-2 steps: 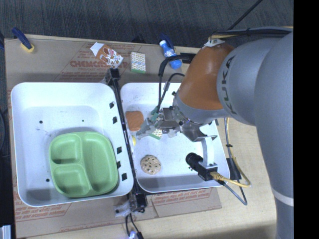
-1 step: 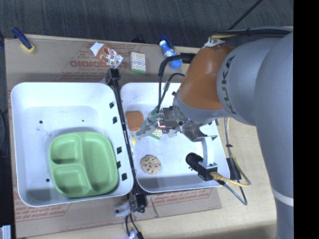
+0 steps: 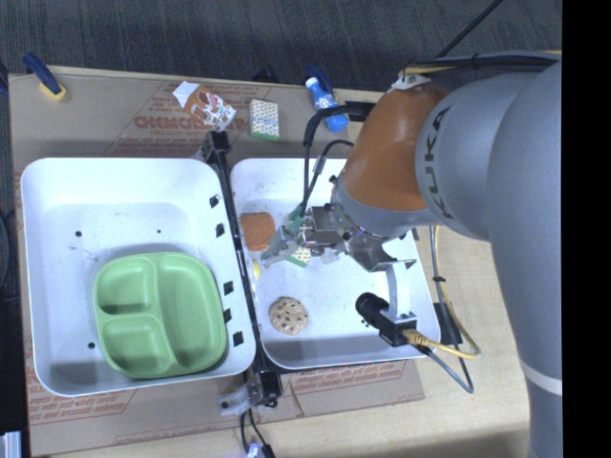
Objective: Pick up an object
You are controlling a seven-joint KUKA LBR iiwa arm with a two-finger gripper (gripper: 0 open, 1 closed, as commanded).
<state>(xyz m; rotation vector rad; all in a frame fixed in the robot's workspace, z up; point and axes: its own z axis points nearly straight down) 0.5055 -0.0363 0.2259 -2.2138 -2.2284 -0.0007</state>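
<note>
My gripper [image 3: 289, 242] hangs low over the middle of the right bin [image 3: 334, 346], under the orange wrist band. Right beneath it lies a small green and white checked item [image 3: 302, 255], partly hidden by the gripper. An orange-brown round piece [image 3: 256, 230] sits just left of the gripper, near the wall between the bins. A speckled cookie [image 3: 287, 315] lies toward the front of the same bin, apart from the gripper.
The left bin [image 3: 57, 198] holds a green divided plate [image 3: 158, 313]. Behind the bins on the cardboard lie a snack packet [image 3: 206, 109], a small checked box [image 3: 264, 119] and a blue clamp [image 3: 325, 103]. The arm's bulk covers the right bin's right side.
</note>
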